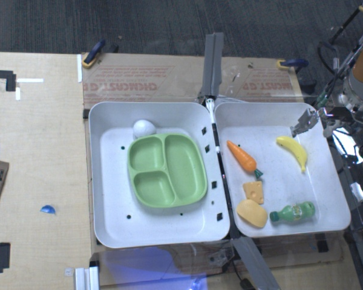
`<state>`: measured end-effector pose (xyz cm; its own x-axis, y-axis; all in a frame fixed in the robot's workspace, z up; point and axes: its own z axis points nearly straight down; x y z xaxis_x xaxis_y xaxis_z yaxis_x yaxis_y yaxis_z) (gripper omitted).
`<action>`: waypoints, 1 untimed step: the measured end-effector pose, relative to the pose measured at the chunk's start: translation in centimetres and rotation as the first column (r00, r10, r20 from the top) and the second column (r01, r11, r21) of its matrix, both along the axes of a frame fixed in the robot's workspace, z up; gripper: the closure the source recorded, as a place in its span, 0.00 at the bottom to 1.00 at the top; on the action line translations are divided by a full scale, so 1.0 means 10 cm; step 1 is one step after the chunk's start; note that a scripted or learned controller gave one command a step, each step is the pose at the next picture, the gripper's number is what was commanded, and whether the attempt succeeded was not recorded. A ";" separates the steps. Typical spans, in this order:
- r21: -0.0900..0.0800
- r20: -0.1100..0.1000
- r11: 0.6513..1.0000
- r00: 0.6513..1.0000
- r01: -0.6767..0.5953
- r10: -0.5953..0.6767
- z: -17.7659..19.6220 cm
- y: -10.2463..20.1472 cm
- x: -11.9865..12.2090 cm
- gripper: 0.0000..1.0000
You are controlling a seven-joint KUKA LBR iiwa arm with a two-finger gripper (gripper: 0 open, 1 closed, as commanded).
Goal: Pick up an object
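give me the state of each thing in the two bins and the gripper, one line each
green divided plate: flat in the left bin, its compartments bare
white ball: resting against the plate's far rim
carrot: lying at a slant in the right bin
banana: lying free, near the gripper
cheese wedge: lying flat
yellow lump: resting by the cheese wedge
green bottle: on its side
gripper: over the right bin's far right corner, holding nothing

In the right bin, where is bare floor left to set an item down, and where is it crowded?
In the right bin, bare floor lies along the far wall above the carrot, and between the banana and the green bottle. The near-left corner is crowded: cheese wedge, yellow piece and bottle sit close. The gripper hangs above the banana.
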<state>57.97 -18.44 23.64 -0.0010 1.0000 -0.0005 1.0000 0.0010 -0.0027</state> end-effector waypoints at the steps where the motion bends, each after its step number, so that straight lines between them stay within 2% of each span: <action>1: 0.000 0.001 0.994 0.994 -0.111 0.111 -1.20 -0.26 -0.03 0.00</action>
